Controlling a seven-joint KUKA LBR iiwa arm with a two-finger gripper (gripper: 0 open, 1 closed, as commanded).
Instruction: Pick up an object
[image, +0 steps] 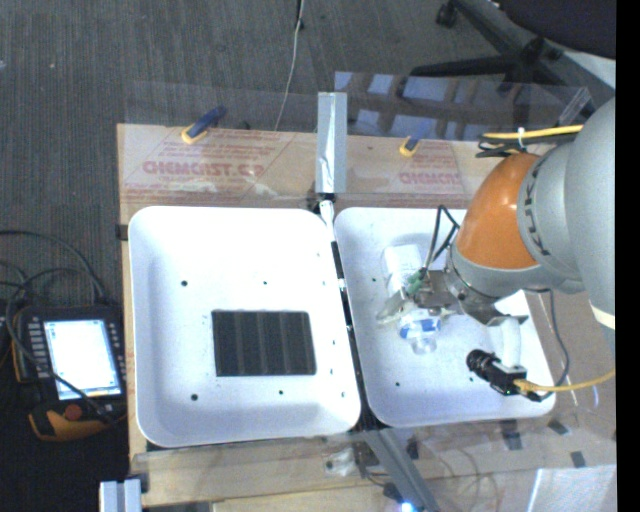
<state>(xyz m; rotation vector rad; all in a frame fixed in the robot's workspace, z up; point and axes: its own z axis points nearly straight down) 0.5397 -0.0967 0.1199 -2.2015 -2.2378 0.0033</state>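
My gripper (424, 300) is low in the right bin (400, 400), coming out from under the orange-banded wrist. Right at it lies a small cluster: a white cup-like object (402, 260) toward the back, a small green piece (412, 288) beside the gripper, and a clear item with blue marks (421, 331) just in front. The gripper touches or hovers over this cluster, and I cannot make out which. A dark ribbed rectangular pad (263, 342) lies flat in the middle of the left bin (160, 250).
The ridge between the two bins (342, 300) runs just left of the cluster. The arm's bulk covers the right bin's right side. A handheld control unit with a lit screen (75, 360) sits on the floor to the left of the bench.
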